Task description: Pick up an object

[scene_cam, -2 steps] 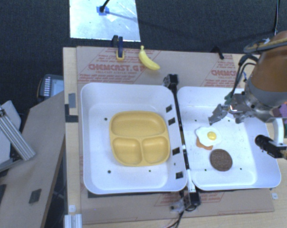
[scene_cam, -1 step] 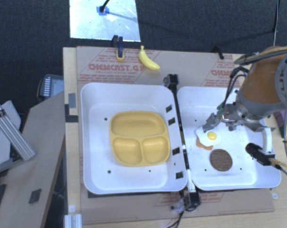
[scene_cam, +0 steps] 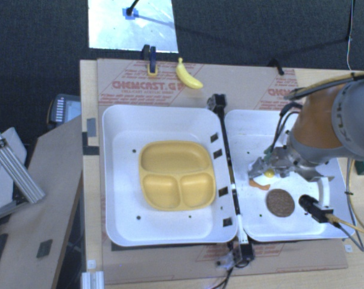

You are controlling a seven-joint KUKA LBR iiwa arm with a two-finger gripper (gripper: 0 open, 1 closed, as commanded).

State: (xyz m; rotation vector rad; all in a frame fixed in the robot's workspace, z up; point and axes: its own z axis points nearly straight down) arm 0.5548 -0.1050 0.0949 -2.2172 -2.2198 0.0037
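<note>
Looking down at a slant, you see two shallow white bins, smooth, glossy and round-cornered, side by side on a worktop covered with a tan cardboard sheet (scene_cam: 242, 86). Red print on the sheet reads "CHEMCAST"; the words after it are too small to read.

The left bin (scene_cam: 119, 179) holds a yellow plastic plate (scene_cam: 173, 174), a rounded rectangle moulded into three compartments, one wide at 12 o'clock and two smaller at 6 o'clock.

In the right bin (scene_cam: 248, 131), the things to be picked up lie toward 6 o'clock. A flat, round, brown disc (scene_cam: 280, 202) with a rough, grainy face lies there. At 10 o'clock from the disc, near it, is a small curved orange piece (scene_cam: 260, 185). Just beyond that, at 12 o'clock from it, is a small yellow and white piece (scene_cam: 268, 174).

The grey arm (scene_cam: 332, 122) with its orange band reaches in from 3 o'clock. Its claw (scene_cam: 261, 171) is low in the right bin, right at the yellow and white piece. You cannot tell whether the claw is open or closed, or whether it grips anything.

Beyond the bins, at 12 o'clock on the cardboard, lies a smooth yellow banana (scene_cam: 188, 76).
</note>
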